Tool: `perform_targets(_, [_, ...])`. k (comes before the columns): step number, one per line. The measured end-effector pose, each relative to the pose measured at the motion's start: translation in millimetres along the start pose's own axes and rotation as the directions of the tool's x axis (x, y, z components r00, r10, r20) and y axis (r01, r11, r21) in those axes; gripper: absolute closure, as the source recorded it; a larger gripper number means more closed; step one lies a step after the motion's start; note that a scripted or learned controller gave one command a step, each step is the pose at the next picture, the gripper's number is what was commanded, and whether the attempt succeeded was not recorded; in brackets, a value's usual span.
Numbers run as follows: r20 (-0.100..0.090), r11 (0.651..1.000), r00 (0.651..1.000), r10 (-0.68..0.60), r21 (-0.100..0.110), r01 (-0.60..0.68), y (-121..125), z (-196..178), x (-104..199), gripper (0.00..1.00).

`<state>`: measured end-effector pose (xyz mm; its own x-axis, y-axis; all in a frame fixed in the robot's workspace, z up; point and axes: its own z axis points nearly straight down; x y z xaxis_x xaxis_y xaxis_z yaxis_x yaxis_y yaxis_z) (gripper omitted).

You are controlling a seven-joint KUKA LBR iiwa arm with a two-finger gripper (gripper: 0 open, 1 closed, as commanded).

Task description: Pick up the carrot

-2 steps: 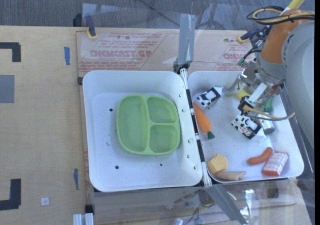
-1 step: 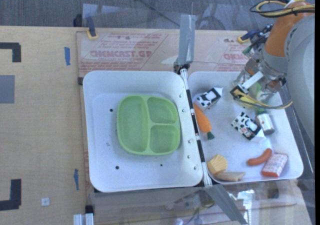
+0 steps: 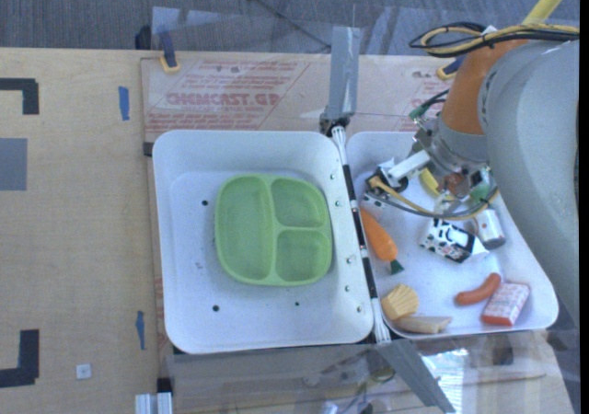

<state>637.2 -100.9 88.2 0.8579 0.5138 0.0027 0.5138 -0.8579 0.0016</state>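
Front of right bin: a pale bread-like piece [image 3: 423,323] lies against the front wall, with a yellow cheese wedge [image 3: 400,300] touching it just behind.
Front right corner: an orange-red packet [image 3: 507,304] sits by the rim, a red sausage [image 3: 479,290] just beside it on its left.
Right bin [image 3: 539,285]: white and shallow, holding all the small items.
Carrot [image 3: 379,237]: lies in the right bin along its left wall, orange body angled, green tip toward the front; apart from the pincer.
Black-and-white box [image 3: 448,239]: mid-bin, right of the carrot, next to a small silver cylinder [image 3: 489,229].
Pincer [image 3: 453,189]: hangs over the rear half of the right bin, cables looped around it; whether it is open or closed I cannot tell.
Left bin [image 3: 175,247]: white, carrying a green divided plate [image 3: 273,229] at its middle.
Arm [image 3: 529,118]: grey with an orange band, entering from the right.
Table [image 3: 74,247]: light wood with blue tape marks.
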Motion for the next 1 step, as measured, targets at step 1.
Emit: perform_targets(1, [0.003, 1.000, 1.000, -0.004, -0.001, 0.004, 0.2, -10.8, 0.1, 1.00])
